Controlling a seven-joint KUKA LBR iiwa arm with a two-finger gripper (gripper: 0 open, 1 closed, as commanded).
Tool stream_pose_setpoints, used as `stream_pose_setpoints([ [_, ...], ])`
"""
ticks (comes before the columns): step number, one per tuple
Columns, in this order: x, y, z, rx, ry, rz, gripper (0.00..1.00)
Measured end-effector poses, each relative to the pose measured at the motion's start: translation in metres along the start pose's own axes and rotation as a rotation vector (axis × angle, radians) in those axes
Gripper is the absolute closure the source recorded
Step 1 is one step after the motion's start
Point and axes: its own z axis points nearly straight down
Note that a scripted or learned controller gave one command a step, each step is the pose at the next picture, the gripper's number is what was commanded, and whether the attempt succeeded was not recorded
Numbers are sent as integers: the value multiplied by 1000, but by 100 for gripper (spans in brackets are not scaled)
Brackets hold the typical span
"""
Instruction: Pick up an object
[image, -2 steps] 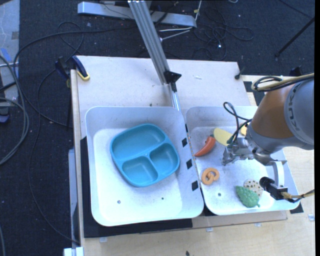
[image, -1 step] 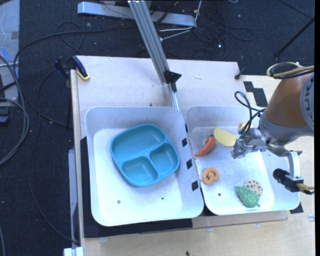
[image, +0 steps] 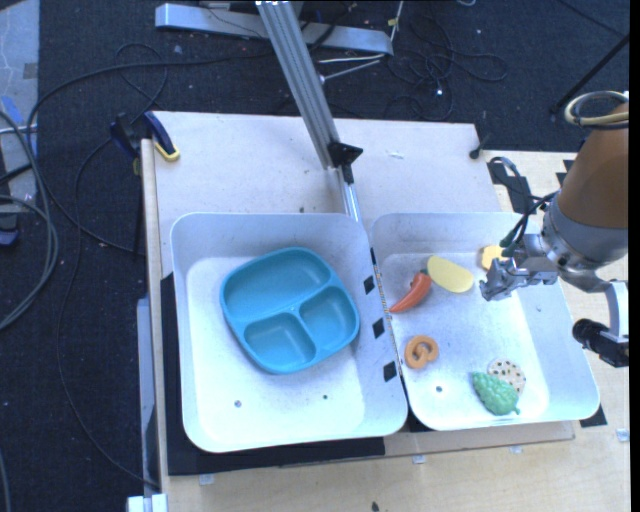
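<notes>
**While the gripper hangs over the right bin: bench contents**

As you look down on the bench, you find two shallow white bins side by side.

Left bin (image: 200, 400): one blue divided plate (image: 289, 310), three compartments, lying flat near the middle.

Right bin (image: 560, 385): you count five small pieces, and a sixth yellow-orange one half hidden.
- Red-orange chilli pepper (image: 411, 293), near the left wall.
- Yellow lemon-shaped piece (image: 451, 274), touching the pepper's upper end.
- Yellow-orange piece (image: 489, 257), partly hidden behind the gripper; you cannot tell what it is.
- Orange ring-shaped piece (image: 421, 351), below the pepper.
- Speckled round cookie (image: 507, 374), toward the front.
- Green leafy piece (image: 496, 395), just beside the cookie.

Gripper (image: 496, 287): low over the bin's upper middle, just right of the lemon-shaped piece. You cannot tell how its fingers stand; nothing is seen between them.
</notes>
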Motion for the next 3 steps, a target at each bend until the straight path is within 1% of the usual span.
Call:
stream_pose_setpoints([
  [1,0,1,-30,2,1,0,100],
  [2,55,-1,-34,7,4,-6,100],
  [3,116,9,-34,6,4,-7,100],
])
